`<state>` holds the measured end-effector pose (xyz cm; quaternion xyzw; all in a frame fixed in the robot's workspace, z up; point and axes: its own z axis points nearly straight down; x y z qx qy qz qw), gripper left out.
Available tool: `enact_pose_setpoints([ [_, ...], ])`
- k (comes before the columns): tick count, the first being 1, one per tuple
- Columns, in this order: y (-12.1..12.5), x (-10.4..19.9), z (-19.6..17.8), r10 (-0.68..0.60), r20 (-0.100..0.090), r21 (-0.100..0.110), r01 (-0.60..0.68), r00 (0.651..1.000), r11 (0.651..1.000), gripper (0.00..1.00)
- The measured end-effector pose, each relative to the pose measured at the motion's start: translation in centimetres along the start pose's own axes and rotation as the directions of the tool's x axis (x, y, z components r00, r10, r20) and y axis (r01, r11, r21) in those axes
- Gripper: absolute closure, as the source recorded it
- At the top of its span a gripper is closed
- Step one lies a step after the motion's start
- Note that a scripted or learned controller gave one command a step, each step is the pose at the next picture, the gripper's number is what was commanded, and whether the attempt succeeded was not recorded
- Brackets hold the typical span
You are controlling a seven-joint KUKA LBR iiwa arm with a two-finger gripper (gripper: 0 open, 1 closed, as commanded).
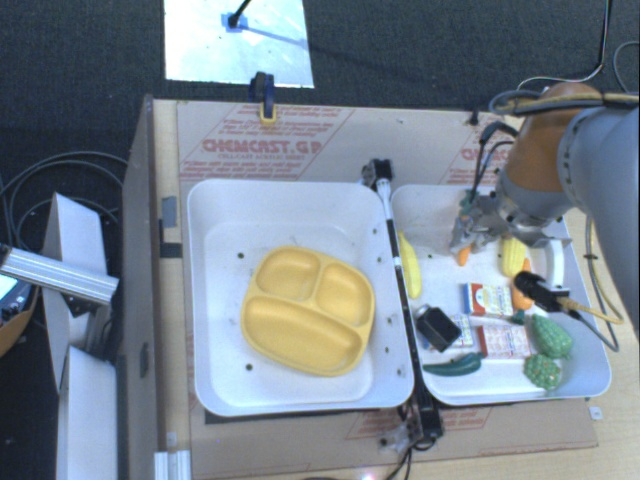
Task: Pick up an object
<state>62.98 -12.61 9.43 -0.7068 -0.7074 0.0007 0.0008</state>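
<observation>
My gripper (467, 234) hangs low over the back of the right bin (590, 378), reaching in from the right. Just beneath its tip lies a small orange piece (462, 258), touching or nearly touching it. A yellow corn-like piece (513, 256) lies close on the gripper's right. A yellow banana (408, 266) rests along the bin's left wall. Nearer the front lie a black block (437, 328), a dark green pepper (452, 366), two small printed boxes (487, 300) (503, 341) and two green bumpy vegetables (548, 335) (543, 370).
The left bin (215, 268) holds a yellow divided plate (308, 310). A raised divider (397, 278) runs between the two bins. A white flat piece (555, 264) lies by the right bin's right wall. Cables trail off the bench at the right.
</observation>
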Motion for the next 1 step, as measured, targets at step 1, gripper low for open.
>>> enact_pose_setpoints([
  [1,-1.39,8.7,-9.65,-0.012,-0.002,-0.011,0.012,1.0,1.0,1.0],
])
